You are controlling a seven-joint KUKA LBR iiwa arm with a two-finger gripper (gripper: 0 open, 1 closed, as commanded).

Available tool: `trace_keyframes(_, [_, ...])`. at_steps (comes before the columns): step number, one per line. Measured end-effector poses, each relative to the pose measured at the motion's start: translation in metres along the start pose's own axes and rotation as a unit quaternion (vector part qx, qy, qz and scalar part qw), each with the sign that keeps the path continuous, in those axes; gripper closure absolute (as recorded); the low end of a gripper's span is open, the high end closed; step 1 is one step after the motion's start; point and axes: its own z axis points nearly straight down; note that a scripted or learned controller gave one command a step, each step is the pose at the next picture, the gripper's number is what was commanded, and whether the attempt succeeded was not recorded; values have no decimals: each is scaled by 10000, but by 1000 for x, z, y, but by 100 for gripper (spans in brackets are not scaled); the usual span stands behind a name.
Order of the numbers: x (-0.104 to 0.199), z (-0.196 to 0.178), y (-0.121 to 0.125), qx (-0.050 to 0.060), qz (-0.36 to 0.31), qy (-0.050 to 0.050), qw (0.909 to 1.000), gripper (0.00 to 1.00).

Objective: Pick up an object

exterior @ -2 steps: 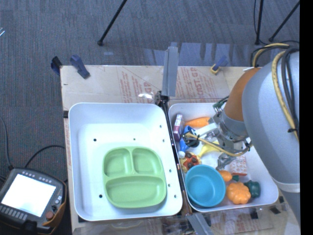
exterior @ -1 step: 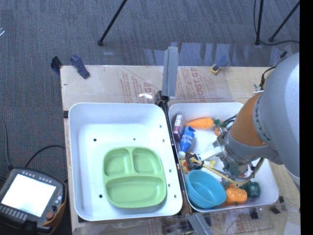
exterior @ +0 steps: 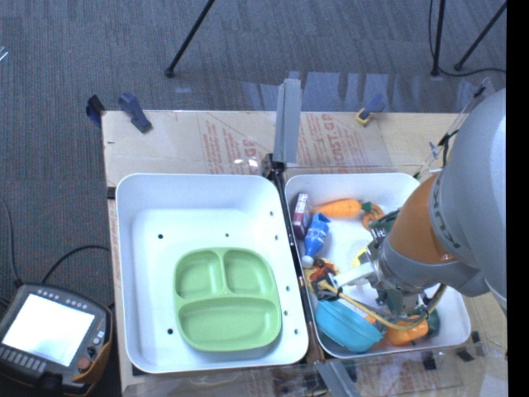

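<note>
The right bin (exterior: 351,178) holds a jumble of small things: an orange carrot-shaped toy (exterior: 340,208), a blue bottle (exterior: 316,236), a blue bowl (exterior: 347,326) at the front, an orange piece (exterior: 405,332) at the front right, and a small multicoloured toy (exterior: 321,272). My gripper (exterior: 395,303) is lowered into the front right of this bin, just right of the blue bowl and above the orange piece. The wrist and arm cover its tips. The left bin (exterior: 136,222) holds a green divided plate (exterior: 227,297).
A purple-and-white packet (exterior: 298,213) lies against the right bin's left wall. A grey upright post (exterior: 288,122) stands behind the gap between the bins. A tablet (exterior: 50,329) sits on the floor at the lower left. Tripod legs cross the carpet behind the bench.
</note>
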Motion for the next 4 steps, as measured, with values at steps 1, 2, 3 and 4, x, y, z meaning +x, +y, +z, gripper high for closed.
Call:
trace_keyframes(1, [-9,7,-3,18,-148,-54,9999,0])
trace_keyframes(2, [-11,1,-2,49,-116,-104,9999,100])
trace_keyframes(3, [-11,2,-2,53,-111,-106,9999,0])
trace_keyframes(4, [-5,-92,-23,55,-1425,-85,9897,0])
